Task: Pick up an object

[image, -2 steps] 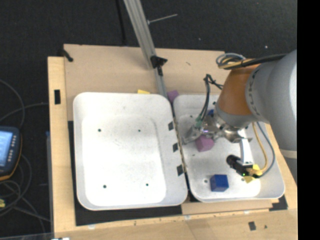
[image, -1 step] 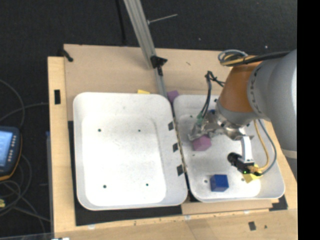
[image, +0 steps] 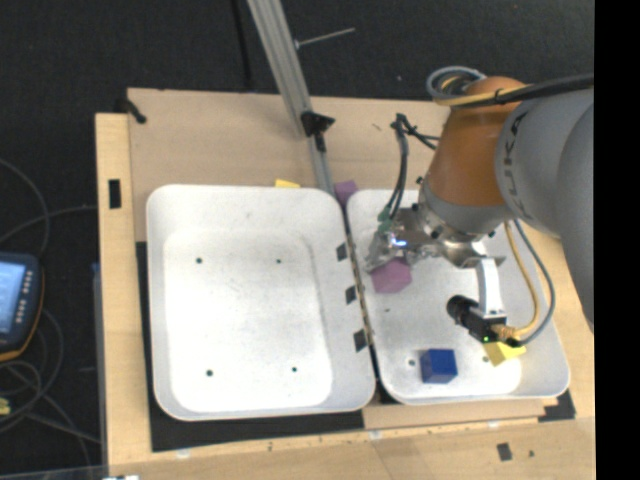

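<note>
Gripper [image: 388, 250] low in right bin [image: 540, 368] touching purple block [image: 392, 275] by the divider, blue block [image: 438, 365] near front, left bin [image: 160, 268] alongside.

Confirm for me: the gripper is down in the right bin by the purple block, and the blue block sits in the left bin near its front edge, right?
Not quite. The camera view shows the blue block in the right bin, near its front edge, not the left bin. The gripper is indeed down in the right bin by the purple block.
</note>
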